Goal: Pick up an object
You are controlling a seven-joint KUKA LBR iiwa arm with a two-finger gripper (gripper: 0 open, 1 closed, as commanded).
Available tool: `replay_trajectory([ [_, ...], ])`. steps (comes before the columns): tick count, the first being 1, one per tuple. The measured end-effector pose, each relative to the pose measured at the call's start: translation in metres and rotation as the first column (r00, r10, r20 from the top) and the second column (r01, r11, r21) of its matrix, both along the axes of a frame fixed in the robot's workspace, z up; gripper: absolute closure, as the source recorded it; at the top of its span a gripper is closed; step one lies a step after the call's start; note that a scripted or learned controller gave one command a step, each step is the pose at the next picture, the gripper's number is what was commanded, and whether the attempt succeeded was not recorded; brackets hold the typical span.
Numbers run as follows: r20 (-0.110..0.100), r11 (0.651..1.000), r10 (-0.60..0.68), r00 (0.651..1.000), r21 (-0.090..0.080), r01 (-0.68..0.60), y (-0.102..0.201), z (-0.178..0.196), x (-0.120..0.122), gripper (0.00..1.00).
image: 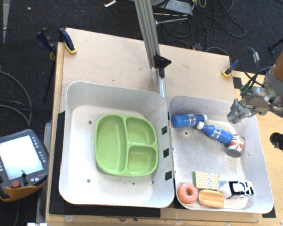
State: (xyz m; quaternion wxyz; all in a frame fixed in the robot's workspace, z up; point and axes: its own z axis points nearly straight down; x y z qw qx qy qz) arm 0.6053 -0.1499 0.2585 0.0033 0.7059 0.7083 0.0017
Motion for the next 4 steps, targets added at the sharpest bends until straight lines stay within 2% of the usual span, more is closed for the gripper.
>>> replay_trajectory([
  [1,-0.008,1.0,0.004,1.0,0.004,-0.004,0.052,-0.015,0.0,1.0],
  [2,-0.009,1.0,0.005,1.0,0.004,-0.005,0.109,-0.021,-0.011,1.0],
  [4,-0.006,1.0,0.006,1.0,0.004,-0.006,0.22,-0.007,-0.011,1.0],
])
